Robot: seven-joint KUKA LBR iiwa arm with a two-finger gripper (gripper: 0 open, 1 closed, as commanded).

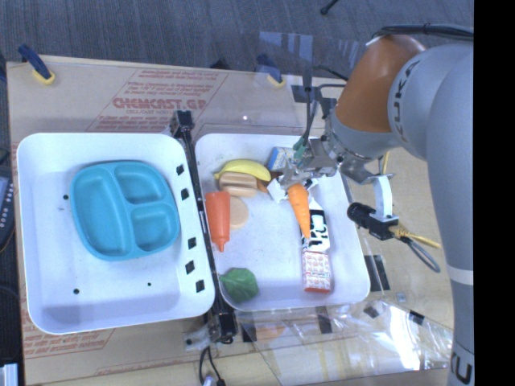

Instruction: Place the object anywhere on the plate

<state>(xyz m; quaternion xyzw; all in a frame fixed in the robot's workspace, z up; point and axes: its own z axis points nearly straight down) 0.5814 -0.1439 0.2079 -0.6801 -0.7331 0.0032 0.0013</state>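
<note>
A: While the arm [418,95] reaches in from the right, where is the plate?
B: Blue divided plate [125,208] lies in the left bin [40,296].
A: Gripper?
B: Gripper [299,175] at the right bin's [354,284] far side, jaws clamped on the carrot's [300,207] top end; carrot hangs over the toothpaste box [317,252].

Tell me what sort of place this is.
Probably a robotics lab test bench, not a kitchen. A grey industrial arm reaches over two white bins; the food is toy-like, such as a carrot and banana; the cardboard under the bins is clamped down.
</note>
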